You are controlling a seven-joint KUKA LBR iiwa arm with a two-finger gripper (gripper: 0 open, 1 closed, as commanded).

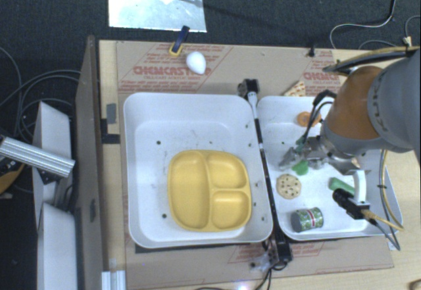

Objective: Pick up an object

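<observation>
- Grey two-finger claw low over the left-middle floor of the right shallow white plastic bin. Clenched or released: cannot tell from this angle.
- Small bright-green plastic piece right at the claw's tip, on its front side. Gripped or merely beside it: cannot tell.
- Round tan cookie with dark dots just in front of the claw, with a sliver of bare floor between it and the green piece.
- Short tin can with a green label on its side, farther in front of the claw and close to the bin's front rim.
- Long green plastic piece in front of the claw and toward the view's right, near the arm.
- Small orange lump behind the claw near the back wall, with open white floor between them.
- Rim shared by the two bins near the claw on the view's left, with little room on that side.
- Past that rim, the left shallow white plastic bin with a yellow divided plastic plate toward its front and bare floor behind.
- White egg-shaped thing well behind the claw and to the view's left, on a brown cardboard sheet outside both bins.
</observation>
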